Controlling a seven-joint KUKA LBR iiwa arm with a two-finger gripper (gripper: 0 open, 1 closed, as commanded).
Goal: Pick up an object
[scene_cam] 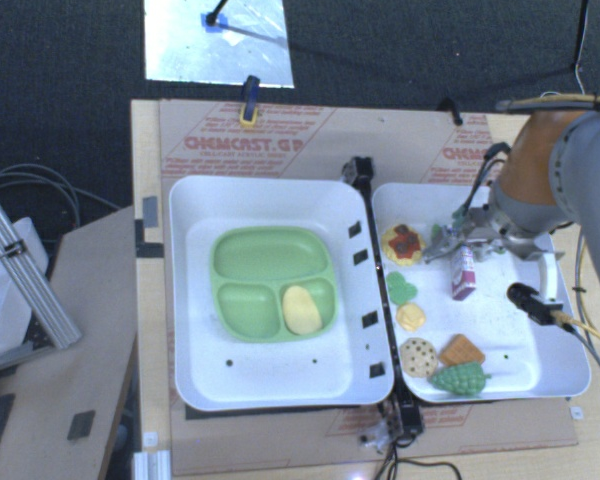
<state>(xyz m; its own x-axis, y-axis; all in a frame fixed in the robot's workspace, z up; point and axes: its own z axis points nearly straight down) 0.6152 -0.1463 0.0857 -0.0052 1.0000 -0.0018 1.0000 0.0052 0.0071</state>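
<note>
The grey arm [565,168] reaches in from the right edge of the counter [150,268] and bends down over the right bin [550,368]. Its pincer [460,240] hangs low near that bin's far edge, just above a small purple-and-white carton [464,276]; whether it is spread or closed I cannot tell, and nothing shows clearly gripped in it. Beside the pincer, by the bin's left wall, lies a yellow disc with red topping [403,245]. Nearer along that wall sit a green piece [401,289], a pale yellow piece [411,317], a speckled cookie [417,355], an orange cracker [462,350] and a green bunch of grapes [460,378]. The left bin [195,368] holds a green divided tray [270,258] with a yellow lump [301,310] in its near right compartment.
</note>
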